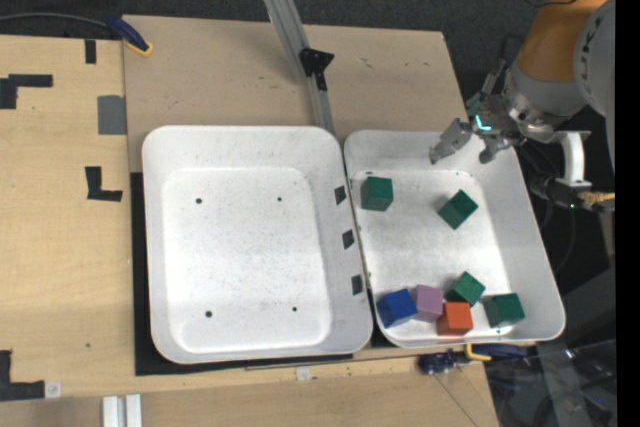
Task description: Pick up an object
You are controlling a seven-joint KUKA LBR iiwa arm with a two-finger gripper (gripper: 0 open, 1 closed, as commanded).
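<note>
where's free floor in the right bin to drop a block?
Right bin: bare patch mid-floor, bordered by the two upper green cubes above and the cluster below. Crowded along the near edge: blue, purple, orange and two green cubes. The pincer hangs open over the far right corner.

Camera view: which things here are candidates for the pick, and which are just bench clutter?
For the job:
- two green blocks mid right bin
- near-edge cluster: blue block, purple block, orange block, two more green blocks
- claw, open, over the bin's far edge

Lying about:
- left bin
- metal bar
- blue clamp
</note>
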